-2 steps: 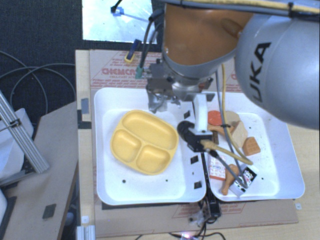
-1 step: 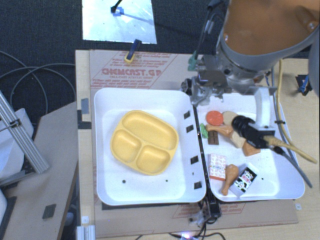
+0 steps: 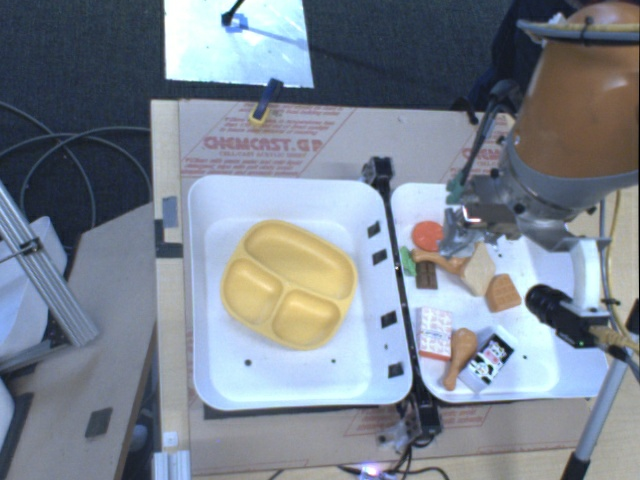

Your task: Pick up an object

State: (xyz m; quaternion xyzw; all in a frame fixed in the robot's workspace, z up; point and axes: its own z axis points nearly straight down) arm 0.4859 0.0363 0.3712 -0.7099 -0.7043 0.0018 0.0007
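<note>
1. Camera view, looking down at a slant: the grey arm with its orange band (image 3: 585,78) comes in from the right and hangs over the far part of the right shallow white bin (image 3: 560,368), covering that bin's far right corner.
2. The hand (image 3: 462,240) sits low over the right bin's far left area, just beside a round orange-red disc (image 3: 428,234). Whether it is wide, narrow or holding anything cannot be told; the wrist body hides that part.
3. A black cylindrical fitting (image 3: 560,314) on a white bracket juts over the right bin's right side, in front of part of the bin floor.
4. Right bin contents, clustered toward its left half: the orange-red disc; a small dark brown bar (image 3: 426,276) just near it; a pale cream wedge-shaped block (image 3: 478,270); a tan bread-like block (image 3: 502,293) touching the wedge; a flat white card with a red pattern (image 3: 434,332); a brown drumstick-shaped toy (image 3: 459,355) just beside the card; a small black-and-white packet (image 3: 490,359) next to the drumstick.
5. Left shallow white bin (image 3: 215,368) holds one yellow plastic tray with three compartments (image 3: 289,283), lying flat and turned askew, roughly central.
6. Both bins rest on a brown cardboard sheet with red lettering (image 3: 275,143) on the bench (image 3: 110,288).
7. Beyond the bench: a shiny square metal plate (image 3: 237,28) on dark carpet, and a small yellow-and-blue tool (image 3: 265,101) at the cardboard's far edge.
</note>
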